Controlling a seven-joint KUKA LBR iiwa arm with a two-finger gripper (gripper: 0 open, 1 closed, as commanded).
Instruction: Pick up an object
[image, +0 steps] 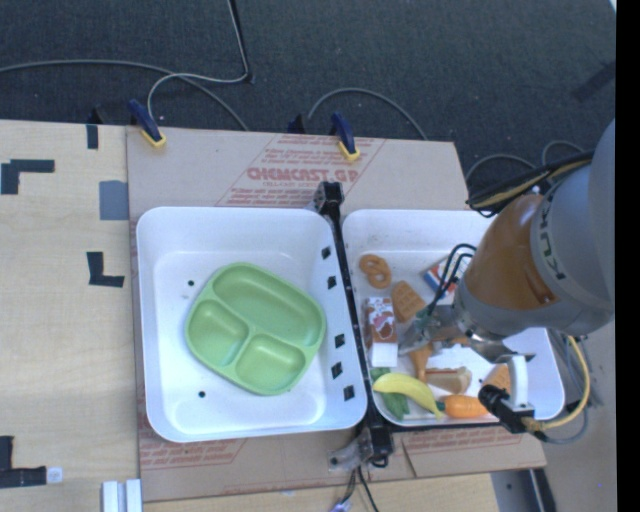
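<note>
The arm (545, 260) reaches over the right bin (560, 385) and is low among the toy food, so the step in hand looks like the descent for a grasp rather than a lift. Its gripper (432, 335) sits near the middle of that bin, just beside the bread slice (447, 379), with the banana (408, 392) and carrot (465, 406) near the front wall and the pretzel (375, 268) and cracker (406, 298) farther back. I cannot tell how the jaws stand, since the wrist hides them. The green divided plate (257, 328) lies alone in the left bin (160, 300). The next move, in my judgement, calls for closing on one piece squarely, then rising straight up clear of its neighbours.
</note>
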